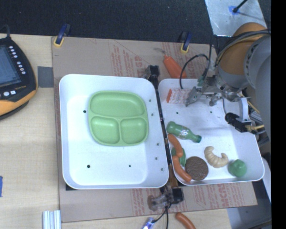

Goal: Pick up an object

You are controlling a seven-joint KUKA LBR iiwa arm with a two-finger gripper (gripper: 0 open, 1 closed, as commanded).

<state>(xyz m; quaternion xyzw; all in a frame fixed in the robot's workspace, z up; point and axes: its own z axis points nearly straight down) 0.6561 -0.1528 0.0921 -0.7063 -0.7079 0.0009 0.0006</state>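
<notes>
Right bin taken as landmark. Gripper low over its far left corner, just beside a red-and-white packet; nothing visible between the fingers, open or closed impossible to tell. Near the bin's middle left, a green bottle lying tilted. Along the near wall: orange carrots, brown cookie, pale croissant, green ball. Left of it, a green divided plate in the left bin.

Hand fingers' spread too small to tell; arm cut off at right edge.
</notes>
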